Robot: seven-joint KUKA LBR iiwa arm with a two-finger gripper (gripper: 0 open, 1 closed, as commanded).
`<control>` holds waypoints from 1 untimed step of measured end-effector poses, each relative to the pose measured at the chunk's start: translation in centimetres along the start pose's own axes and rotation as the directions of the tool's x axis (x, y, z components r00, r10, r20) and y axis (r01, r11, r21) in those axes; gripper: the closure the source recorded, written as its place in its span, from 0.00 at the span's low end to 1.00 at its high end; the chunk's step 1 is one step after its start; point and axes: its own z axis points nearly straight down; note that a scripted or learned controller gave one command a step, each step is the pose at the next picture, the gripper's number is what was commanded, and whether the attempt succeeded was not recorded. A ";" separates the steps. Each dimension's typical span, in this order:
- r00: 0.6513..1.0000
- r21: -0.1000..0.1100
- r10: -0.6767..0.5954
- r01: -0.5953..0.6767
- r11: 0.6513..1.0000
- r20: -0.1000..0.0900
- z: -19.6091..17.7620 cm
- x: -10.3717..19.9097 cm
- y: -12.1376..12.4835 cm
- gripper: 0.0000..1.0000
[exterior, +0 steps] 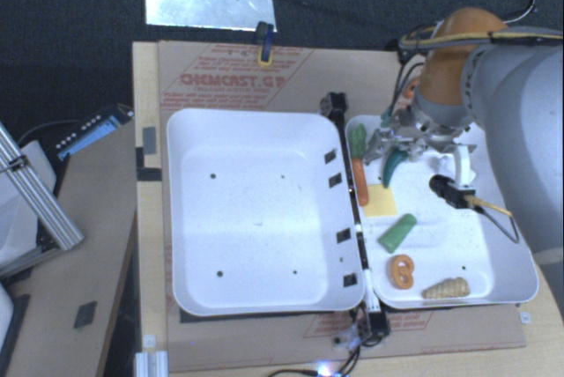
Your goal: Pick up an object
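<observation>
Teal curved object is the one to look at. It's in the upper part of the right bin, directly under the claw, touching it or very nearly. Honestly can't tell if the claw is spread or pinching it, the angle just doesn't show that.

Going left to right: the left bin sits on the table, side by side with the right one. Along the right bin's left wall there's a green pod-shaped piece at the top, with an orange stick just below it, lying lengthwise along the wall. Just beside the stick is a flat yellow square. Below that a green cylinder lies tilted, and nearer the front edge there's an orange pretzel-looking ring. A tan cone lies on its side just right of the ring. The grey arm reaches in from the right, its orange band above the wrist, over the bin's upper right part.
</observation>
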 end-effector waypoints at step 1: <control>1.000 0.001 0.000 0.000 1.000 -0.007 0.1 -0.3 0.0 0.00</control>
